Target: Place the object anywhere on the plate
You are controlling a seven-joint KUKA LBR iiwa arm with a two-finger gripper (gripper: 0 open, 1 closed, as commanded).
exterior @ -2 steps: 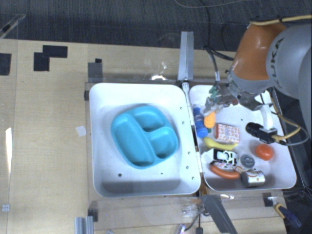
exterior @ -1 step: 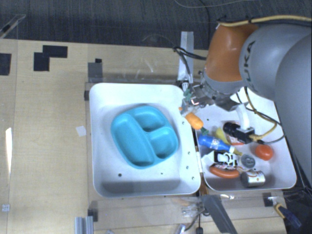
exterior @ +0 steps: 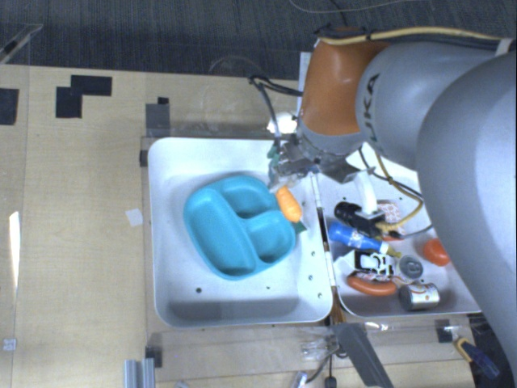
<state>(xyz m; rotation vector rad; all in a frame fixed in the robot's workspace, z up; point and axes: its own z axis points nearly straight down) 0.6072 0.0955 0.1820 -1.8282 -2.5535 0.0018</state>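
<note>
Gripper [exterior: 284, 176] hangs over the blue plate's [exterior: 234, 229] right rim, an orange carrot [exterior: 288, 204] just under its tip; can't tell if it's clamped.

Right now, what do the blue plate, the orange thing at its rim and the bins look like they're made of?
Blue plate: likely moulded plastic, matte to satin; uniform colour, rounded compartment walls. Orange object: probably plastic or rubber toy food, smooth with slight sheen; too small to be sure. White bins: look like painted metal or hard plastic, semi-gloss, with soft reflections and small holes.
</note>
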